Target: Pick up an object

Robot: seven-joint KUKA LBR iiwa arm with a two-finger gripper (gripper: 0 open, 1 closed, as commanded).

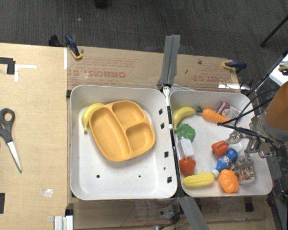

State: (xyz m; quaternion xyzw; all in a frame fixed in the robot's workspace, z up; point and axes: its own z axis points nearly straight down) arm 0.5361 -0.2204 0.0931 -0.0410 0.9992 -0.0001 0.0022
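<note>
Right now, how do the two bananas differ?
The left-bin banana lies largely tucked under the yellow divided plate, only its curve showing; the right-bin banana lies in full view. The left one sits at its bin's far left, the right one against the divider wall. Both are yellow and curved.

We saw grey-handled steel scissors (7, 135) lying on the tan wooden bench (30, 97). Two blue clamps (73, 46) gripped the brown cardboard sheet (117, 68).

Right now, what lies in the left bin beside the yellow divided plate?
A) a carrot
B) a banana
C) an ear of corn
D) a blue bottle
B: a banana curves along the left rim of the divided plate in the left bin; the carrot lies in the right bin.
</note>
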